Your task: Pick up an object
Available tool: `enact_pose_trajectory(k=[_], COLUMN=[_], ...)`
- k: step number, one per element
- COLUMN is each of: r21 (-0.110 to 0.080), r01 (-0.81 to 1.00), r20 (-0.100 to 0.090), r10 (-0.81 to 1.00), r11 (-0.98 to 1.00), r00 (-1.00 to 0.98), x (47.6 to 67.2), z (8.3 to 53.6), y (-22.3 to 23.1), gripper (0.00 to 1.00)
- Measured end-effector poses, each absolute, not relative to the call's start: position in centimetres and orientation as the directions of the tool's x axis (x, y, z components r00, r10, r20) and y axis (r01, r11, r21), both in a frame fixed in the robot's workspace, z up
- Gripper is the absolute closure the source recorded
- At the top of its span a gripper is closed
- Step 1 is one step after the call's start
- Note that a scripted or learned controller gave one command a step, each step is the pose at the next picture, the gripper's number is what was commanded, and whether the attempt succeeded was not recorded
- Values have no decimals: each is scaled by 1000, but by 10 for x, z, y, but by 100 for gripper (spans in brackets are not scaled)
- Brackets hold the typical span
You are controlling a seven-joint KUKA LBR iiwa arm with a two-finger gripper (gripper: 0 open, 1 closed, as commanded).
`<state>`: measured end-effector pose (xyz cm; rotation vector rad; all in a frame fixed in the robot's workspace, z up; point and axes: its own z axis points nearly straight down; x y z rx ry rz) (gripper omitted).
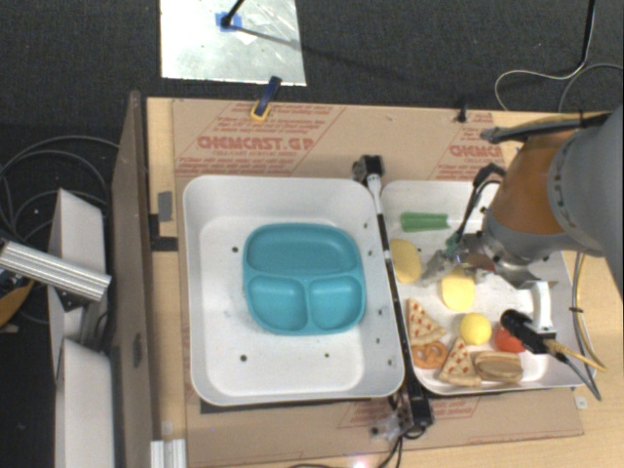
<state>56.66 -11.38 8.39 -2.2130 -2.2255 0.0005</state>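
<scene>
From my remote seat, the tool hangs just above a yellow lemon in the right bin; I cannot tell its grip, and crowded neighbouring food could spoil the grasp.

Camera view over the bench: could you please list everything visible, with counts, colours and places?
white bins: two, side by side on the bench.
divided plate: one, teal, middle of the left bin.
green piece: one, far part of the right bin.
yellow toy foods: three, in the right bin, one by the divider, two nearer the centre.
pizza slices: two, near side of the right bin.
pretzel: one, orange-brown, between the slices.
red piece: one, near right of the right bin.
bread-like piece: one, tan, near edge.
arm: grey with orange band, from the right.
gripper: over the right bin, beside a yellow piece.
</scene>
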Motion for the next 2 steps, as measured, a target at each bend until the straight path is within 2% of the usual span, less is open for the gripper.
enact_pose_trajectory(k=[1, 2], r21=[4, 13], r01=[1000, 1000], r20=[0, 2], r10=[1000, 1000], r11=[6, 13], r00=[-6, -13], x=[569, 606], z=[95, 191], y=[-116, -40], gripper=[100, 100])
